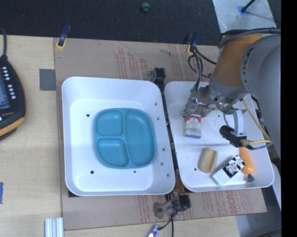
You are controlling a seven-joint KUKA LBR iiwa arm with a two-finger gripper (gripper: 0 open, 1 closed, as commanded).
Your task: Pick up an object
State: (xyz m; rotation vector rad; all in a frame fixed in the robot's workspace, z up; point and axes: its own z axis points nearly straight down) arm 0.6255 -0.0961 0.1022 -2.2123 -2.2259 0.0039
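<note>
The pincer (197, 107) hangs over the small carton (192, 126), its state I cannot tell; it should descend straight, centred on it.

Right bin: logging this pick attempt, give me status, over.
Gripper low in the right bin, over the small carton. No grasp visible. Tan block, carrot, black-and-white piece lie apart, nearer the front.

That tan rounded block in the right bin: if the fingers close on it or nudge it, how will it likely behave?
The tan block looks smooth with rounded edges, so it might slip from a pinch. It lies flat, so a push probably slides it rather than tips it. The white box sits close by and could get bumped.
</note>
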